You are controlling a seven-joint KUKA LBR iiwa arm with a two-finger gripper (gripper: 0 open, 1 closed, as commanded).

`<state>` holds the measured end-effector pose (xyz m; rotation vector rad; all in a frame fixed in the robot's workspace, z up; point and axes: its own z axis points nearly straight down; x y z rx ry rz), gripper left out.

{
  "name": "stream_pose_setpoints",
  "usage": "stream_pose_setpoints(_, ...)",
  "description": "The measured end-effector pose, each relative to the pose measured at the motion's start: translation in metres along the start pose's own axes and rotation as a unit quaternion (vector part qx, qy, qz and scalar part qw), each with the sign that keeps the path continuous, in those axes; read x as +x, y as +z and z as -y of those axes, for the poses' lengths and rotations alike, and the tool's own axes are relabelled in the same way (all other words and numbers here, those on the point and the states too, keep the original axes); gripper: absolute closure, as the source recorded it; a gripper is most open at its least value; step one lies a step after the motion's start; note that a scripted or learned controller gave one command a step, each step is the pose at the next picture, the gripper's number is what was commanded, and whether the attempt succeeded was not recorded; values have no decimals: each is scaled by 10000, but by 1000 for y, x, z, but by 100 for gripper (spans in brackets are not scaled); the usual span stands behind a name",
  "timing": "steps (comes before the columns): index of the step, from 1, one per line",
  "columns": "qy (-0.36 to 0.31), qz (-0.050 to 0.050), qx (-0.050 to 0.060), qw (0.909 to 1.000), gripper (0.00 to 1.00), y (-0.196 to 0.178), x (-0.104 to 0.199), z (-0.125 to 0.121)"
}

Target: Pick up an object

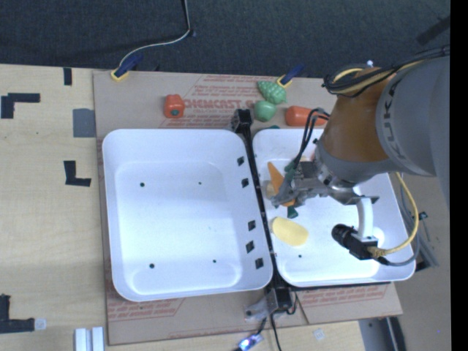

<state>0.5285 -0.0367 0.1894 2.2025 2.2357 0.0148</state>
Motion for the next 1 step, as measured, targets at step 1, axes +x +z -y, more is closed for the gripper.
stream_pose_setpoints(1,19,4,34,10000,100,-23,78,-33)
